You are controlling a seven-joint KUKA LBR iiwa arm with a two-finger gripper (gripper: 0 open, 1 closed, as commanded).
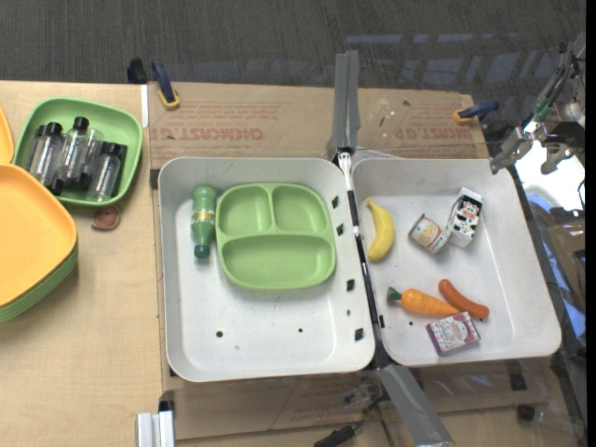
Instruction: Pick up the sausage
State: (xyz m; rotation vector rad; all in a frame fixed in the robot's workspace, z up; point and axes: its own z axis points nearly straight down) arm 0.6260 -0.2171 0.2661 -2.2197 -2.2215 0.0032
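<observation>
Camera view, starting at the far left: a stack of orange plates (28, 240) sits on the wooden bench, and just behind it a green tray (82, 112) holds several clear bottles with dark caps. A blue-and-yellow clamp (166, 88) grips the cardboard sheet beyond the bins.

The left bin (261, 352) holds a green bottle (203, 220) lying lengthwise by its left wall, just beside a green divided plate (275, 236) (three compartments, nothing in them). The front half of this bin is bare white floor.

Across the centre wall, the right bin (521, 333) holds the rest. A banana (379, 229) lies near the bin's left wall. To its right a small can (428, 234) lies tipped over, touching a black-and-white milk carton (466, 218). Nearer the front, a carrot (424, 303) lies with its green top pointing left. The sausage (463, 299) (reddish-orange, slanting down to the right) lies just to the right of the carrot, touching or nearly touching the carrot's thick end. A pink packet (453, 332) lies just in front of both.

A second clamp (475, 112) sits at the cardboard's far right edge. At the upper right, the gripper (545, 142) hangs past the right bin's far corner, well apart from the sausage; I cannot tell whether it is released or clenched, and nothing visible is in it.
</observation>
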